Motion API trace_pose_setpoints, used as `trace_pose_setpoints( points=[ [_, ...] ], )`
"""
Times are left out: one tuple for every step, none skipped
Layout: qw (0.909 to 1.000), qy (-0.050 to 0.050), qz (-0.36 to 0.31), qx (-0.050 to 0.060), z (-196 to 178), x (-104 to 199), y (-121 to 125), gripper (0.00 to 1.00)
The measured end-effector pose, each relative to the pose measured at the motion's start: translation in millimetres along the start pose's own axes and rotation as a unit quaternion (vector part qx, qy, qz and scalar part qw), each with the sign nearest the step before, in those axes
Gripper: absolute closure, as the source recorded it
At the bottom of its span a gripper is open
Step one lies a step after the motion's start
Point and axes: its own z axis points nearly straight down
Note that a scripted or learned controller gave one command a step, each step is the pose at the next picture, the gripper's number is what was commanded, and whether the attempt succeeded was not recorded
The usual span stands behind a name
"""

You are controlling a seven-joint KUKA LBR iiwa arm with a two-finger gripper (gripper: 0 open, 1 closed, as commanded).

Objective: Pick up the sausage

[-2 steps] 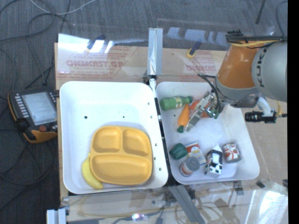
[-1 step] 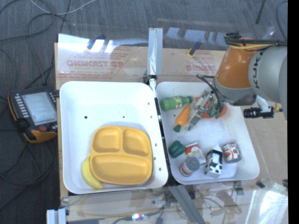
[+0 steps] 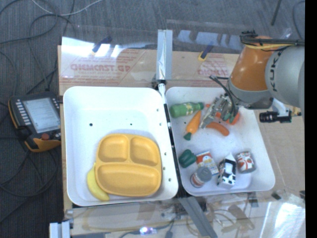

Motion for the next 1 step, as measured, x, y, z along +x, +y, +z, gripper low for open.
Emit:
trace_pose_setpoints(
  points=[
    [0.9996, 0.009, -0.028, 0.002, -134.1, 40.3, 48.0, 1.0]
  ],
)
